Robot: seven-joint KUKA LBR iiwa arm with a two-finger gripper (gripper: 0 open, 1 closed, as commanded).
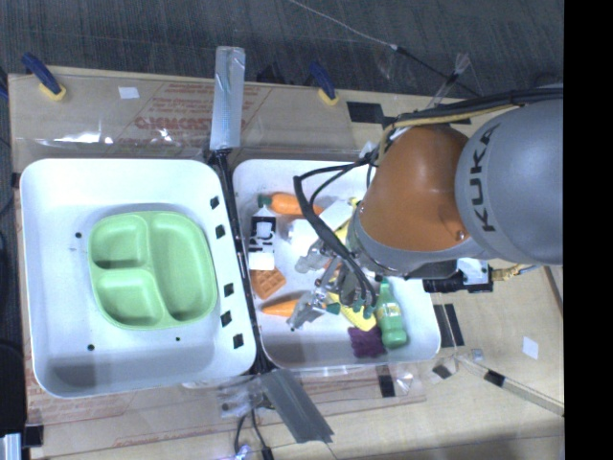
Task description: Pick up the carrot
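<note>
The carrot (279, 307), a small orange tapered piece, lies near the left wall of the right bin (414, 351), just below a waffle-like square (267, 282). My gripper (308, 287) hangs over the middle of that bin, under the orange wrist band. It is open, with nothing between the fingers. The lower fingertip (305, 316) sits just right of the carrot's thicker end; whether it touches I cannot tell. The upper fingertip (311, 258) is over white items. A second orange piece (284, 202) lies at the bin's far side.
The right bin also holds a green bottle (391, 320), a purple item (364, 343), a yellow piece (359, 316) and a black-and-white pack (262, 232). The left bin (43, 286) holds a green divided plate (151, 266). The arm covers the right bin's right half.
</note>
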